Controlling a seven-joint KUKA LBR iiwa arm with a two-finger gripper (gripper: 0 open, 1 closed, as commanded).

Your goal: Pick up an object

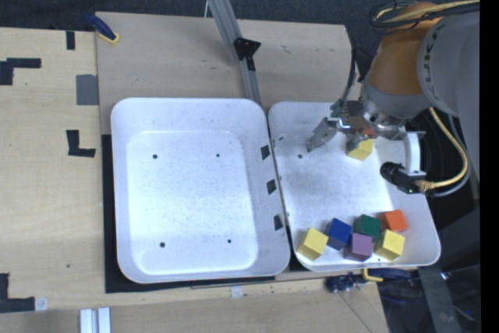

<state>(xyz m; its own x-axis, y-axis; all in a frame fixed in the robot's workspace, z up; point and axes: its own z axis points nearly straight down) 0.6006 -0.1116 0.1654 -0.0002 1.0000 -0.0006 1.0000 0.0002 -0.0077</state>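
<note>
Camera view: arm (425,51) over right bin (312,191), gripper (337,130) fingers spread with nothing between, yellow block (359,150) just beside them on the floor; best to centre over it, then descend squarely.

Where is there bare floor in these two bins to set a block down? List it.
The left bin: whole floor bare. The right bin: bare through its middle, between the gripper at the far end and the block cluster along the near rim. A yellow block lies beside the gripper; that end is crowded.
</note>
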